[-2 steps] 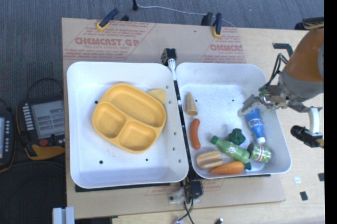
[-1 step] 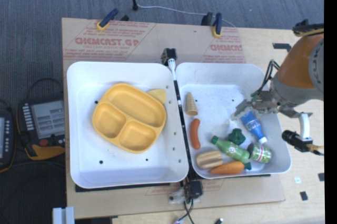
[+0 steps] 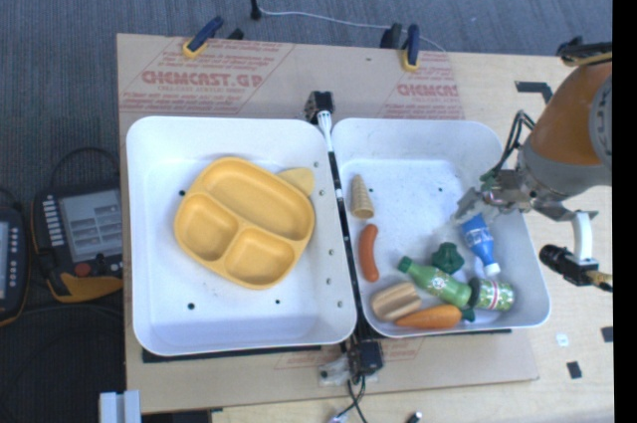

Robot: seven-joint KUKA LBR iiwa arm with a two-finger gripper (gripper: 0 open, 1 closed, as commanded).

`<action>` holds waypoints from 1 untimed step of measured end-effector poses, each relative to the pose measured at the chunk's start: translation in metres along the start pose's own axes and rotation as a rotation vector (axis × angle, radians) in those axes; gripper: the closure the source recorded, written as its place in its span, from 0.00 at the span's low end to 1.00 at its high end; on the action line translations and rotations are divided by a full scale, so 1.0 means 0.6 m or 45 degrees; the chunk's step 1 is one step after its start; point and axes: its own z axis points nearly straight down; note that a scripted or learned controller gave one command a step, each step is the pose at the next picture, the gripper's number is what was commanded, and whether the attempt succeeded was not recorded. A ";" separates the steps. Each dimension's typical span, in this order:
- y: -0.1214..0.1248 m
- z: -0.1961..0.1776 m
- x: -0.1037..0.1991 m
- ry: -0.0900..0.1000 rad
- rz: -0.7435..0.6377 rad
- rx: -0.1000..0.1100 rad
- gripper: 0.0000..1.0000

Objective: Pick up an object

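Observation:
The right bin (image 3: 418,177) holds several toy items. A blue and white bottle (image 3: 481,245) lies near its right wall. Beside it are a green bottle (image 3: 438,281), a green can (image 3: 496,295) and a small dark green piece (image 3: 449,258). A carrot (image 3: 433,317) and a hot dog bun (image 3: 396,300) lie at the front. A red sausage (image 3: 369,252) and an ice cream cone (image 3: 360,197) lie on the left side. My gripper (image 3: 490,199) hangs low over the bin's right side, just above the blue and white bottle's top end.
The left bin (image 3: 144,242) bears a yellow divided plate (image 3: 244,222) with a small yellow piece (image 3: 298,178) behind it. The divider between the bins runs down the middle. Clamps (image 3: 409,46) and a cable sit on the board behind. A black part (image 3: 565,264) sticks out at the right.

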 end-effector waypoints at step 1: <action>-0.052 -0.167 0.117 0.000 0.000 0.000 1.00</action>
